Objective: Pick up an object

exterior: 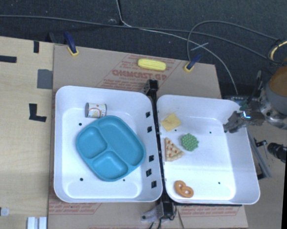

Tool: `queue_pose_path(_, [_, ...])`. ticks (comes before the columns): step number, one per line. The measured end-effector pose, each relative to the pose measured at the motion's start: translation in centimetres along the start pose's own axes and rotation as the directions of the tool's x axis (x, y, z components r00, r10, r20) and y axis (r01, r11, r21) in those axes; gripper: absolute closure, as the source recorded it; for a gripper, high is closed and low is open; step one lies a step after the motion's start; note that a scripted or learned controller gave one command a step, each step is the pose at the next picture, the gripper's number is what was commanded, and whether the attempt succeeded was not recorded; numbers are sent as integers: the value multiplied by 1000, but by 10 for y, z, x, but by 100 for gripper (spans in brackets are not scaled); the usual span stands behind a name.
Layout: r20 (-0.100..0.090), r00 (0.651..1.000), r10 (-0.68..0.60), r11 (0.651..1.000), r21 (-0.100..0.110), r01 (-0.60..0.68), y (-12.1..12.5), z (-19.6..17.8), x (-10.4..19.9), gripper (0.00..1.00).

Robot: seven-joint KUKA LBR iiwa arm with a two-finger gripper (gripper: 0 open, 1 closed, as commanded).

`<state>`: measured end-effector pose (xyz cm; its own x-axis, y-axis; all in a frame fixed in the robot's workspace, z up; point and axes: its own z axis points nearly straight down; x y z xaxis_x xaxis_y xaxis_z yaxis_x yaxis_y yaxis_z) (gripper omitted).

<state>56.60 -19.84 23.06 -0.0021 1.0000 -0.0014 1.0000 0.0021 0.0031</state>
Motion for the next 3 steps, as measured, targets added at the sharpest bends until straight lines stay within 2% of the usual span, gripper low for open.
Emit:
queue_pose_path(2, [-2, 1000, -3, 1000, 4, 3, 8, -2, 89, 100])
queue_pose_path(3, [-3, 1000, -5, 1000, 4, 5, 26, 4, 147, 100])
